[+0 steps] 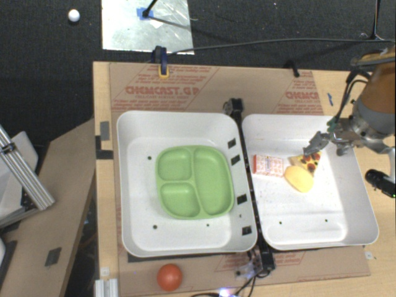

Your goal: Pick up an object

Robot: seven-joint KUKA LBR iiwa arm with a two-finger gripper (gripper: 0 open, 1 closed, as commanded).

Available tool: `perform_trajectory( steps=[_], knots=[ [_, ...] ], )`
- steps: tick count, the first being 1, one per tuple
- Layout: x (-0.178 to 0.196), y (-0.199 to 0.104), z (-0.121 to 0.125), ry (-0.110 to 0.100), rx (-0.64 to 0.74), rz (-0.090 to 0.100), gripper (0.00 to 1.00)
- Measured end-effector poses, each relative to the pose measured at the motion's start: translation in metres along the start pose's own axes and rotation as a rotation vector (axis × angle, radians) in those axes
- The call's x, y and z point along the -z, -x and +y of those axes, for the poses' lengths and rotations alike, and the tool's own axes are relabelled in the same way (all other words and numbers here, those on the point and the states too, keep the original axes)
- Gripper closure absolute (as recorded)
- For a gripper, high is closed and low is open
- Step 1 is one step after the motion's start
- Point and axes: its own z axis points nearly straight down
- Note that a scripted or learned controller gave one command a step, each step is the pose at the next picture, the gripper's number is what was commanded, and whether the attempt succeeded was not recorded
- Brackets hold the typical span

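Note:
In the right bin [346, 224] lie three small things. A red-and-white packet [268, 164] rests flat near the bin's left wall. Right of it sits a yellow rounded piece [299, 179], and a toy pizza slice [308, 161] touches its upper edge. My gripper [317, 144] reaches in from the right and hangs just above and to the right of the pizza slice. Nothing shows in its grasp. The grey arm with its orange band [377, 94] stands over the bin's far right corner.
The left bin [133, 228] holds a green divided plate [194, 181]. A red ball [169, 276] sits on the bench in front of the left bin. Black clips [234, 107] join the bins along the middle. Cables run near the arm at right.

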Motion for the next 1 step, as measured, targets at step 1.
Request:
perform_trajectory(
  steps=[1],
  knots=[
    [-0.0415, -0.0017, -0.0003, -0.003, -0.001, 0.001, 0.00]
  ],
)
